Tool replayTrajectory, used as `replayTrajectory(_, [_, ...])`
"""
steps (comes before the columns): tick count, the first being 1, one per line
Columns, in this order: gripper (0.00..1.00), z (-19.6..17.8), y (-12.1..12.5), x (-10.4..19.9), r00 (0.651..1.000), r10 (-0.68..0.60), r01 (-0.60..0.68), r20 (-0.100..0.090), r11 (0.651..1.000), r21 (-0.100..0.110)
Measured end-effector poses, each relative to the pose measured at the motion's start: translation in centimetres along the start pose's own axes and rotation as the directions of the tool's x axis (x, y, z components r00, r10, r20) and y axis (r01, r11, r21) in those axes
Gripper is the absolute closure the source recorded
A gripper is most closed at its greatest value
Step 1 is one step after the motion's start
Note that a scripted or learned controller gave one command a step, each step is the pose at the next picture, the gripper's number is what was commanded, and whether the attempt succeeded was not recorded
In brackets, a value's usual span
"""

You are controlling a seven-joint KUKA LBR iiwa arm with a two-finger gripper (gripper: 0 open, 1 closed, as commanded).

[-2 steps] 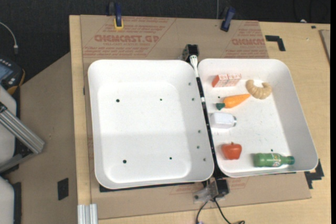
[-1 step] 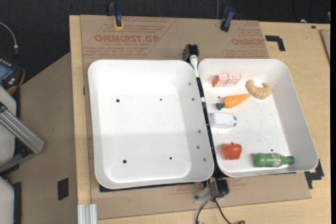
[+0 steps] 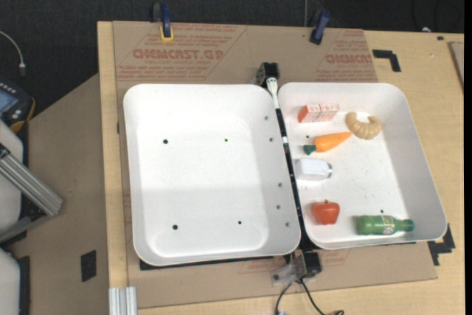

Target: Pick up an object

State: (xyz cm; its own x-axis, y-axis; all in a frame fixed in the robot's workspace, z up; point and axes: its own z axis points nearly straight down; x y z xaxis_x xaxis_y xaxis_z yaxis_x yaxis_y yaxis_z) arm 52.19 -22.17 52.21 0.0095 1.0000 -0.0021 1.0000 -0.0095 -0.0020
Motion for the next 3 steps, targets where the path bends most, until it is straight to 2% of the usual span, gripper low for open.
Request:
replayTrajectory(1, [1.0,0.9,-4.5,6.5,1.0,-0.014,0.014,-0.004,1.0,-0.001])
replayTrajectory(2, [1.0,7.0,-4.3,-0.6,1.0,-0.003,0.003,-0.003,1.0,0.004])
replayTrajectory(3, [0.0,6.6,-4.2,-0.3,1.0,-0.009,0.009,-0.001,1.0,-0.003])
